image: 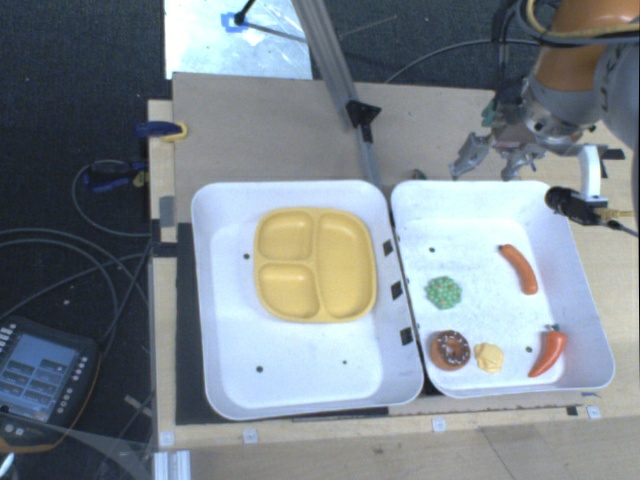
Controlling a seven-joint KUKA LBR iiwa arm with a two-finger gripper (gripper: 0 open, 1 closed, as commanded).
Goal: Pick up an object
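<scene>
Nearest the camera, along the lower edge of the right bin (590,298), three small toy foods lie in a row: a brown ring doughnut (451,349) with a glazed look at about 7 o'clock in the bin, a lumpy pale-yellow piece (489,357) just beside it on its right, and a curved orange-red chilli pepper (547,352) at 5 o'clock, close to the bin wall. A little farther in, a round, bumpy green piece (444,291) like a broccoli head sits left of the bin's middle, apart from the doughnut. At about 2 o'clock lies a smooth orange-red sausage (519,268), slanted and well apart from the rest.

The left bin (225,298) is a shallow white plastic tray with rounded corners; in it rests a yellow plate (315,264) with three compartments, glossy and rounded-square, toward the far side.

Beyond the right bin's far rim, at 12 o'clock, the gripper (490,161) hangs over the tan bench (260,128), its two metal fingers spread wide with nothing between them. Above it rises the grey arm with its orange band (590,18).
</scene>
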